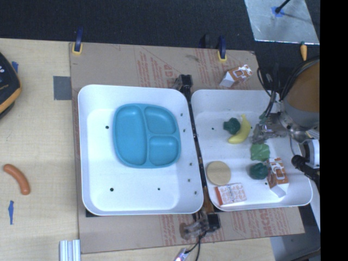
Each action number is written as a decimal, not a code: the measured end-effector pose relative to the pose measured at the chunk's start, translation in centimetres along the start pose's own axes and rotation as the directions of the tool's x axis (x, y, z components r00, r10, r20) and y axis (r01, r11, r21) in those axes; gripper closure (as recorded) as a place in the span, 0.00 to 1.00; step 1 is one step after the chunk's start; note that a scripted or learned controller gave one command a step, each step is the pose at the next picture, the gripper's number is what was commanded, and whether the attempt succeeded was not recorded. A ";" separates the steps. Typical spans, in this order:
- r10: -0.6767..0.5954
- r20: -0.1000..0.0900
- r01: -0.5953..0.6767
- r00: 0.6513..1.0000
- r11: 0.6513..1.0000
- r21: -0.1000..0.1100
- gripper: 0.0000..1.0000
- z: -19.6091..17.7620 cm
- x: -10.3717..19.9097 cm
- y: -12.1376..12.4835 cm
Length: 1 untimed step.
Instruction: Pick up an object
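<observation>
The right bin [206, 110] holds several small items. A dark green broccoli piece [232, 125] lies against a yellow banana [240, 131]. Below them are a light green leafy piece [260, 151], a dark green piece [258, 171], a tan round cookie [218, 173], a red-and-white packet [231, 193] and a small carton [278, 174]. My gripper [265, 129] hangs over the bin's right side, just right of the banana and above the light green piece. Nothing can be seen held in it.
The left bin [92, 145] carries a blue divided plate [147, 135]. A small carton [236, 75] lies on the cardboard behind the right bin. A sausage toy [17, 178] rests on the bench far left. The arm's grey body [302, 99] covers the right bin's far right edge.
</observation>
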State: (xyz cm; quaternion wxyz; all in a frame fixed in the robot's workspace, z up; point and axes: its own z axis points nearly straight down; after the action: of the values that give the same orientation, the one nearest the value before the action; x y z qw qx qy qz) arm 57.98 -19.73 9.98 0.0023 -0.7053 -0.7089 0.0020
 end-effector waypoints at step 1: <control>0.001 0.001 -0.001 1.000 1.000 -0.007 0.00 -11.7 2.5 4.3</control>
State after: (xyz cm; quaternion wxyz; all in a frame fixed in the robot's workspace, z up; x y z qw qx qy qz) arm 62.32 -17.25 21.63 -0.0002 -0.7057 -0.7085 0.0000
